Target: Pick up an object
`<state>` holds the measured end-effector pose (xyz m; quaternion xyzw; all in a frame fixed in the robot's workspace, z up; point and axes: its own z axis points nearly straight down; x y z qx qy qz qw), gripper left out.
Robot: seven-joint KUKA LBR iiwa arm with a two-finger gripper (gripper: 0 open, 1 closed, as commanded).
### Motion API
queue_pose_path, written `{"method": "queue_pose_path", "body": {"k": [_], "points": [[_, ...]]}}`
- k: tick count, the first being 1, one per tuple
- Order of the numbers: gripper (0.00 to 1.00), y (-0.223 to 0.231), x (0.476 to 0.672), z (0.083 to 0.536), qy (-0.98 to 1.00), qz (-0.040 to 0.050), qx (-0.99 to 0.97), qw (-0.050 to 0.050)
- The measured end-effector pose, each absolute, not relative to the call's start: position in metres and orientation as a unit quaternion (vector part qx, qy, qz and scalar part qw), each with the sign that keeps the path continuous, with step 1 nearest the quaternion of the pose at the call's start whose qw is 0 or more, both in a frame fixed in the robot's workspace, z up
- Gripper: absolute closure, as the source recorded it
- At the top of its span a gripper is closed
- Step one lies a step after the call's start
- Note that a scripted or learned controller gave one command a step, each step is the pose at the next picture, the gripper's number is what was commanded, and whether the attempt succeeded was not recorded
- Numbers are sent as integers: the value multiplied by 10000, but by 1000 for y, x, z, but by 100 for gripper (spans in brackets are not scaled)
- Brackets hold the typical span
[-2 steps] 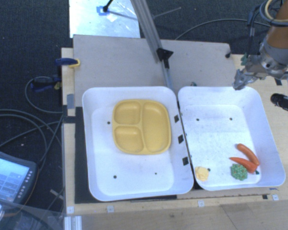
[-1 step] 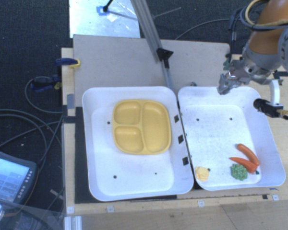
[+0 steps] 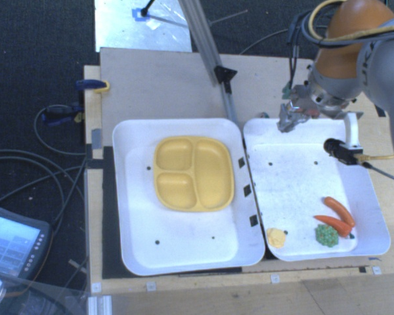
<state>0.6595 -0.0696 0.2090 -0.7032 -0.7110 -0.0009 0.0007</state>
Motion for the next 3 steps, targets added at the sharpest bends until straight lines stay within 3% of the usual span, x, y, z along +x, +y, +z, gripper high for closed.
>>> {"method": "queue_pose_path", "body": {"k": [3], "points": [[100,87,630,229,-7113,-15,-7029,7]]}}
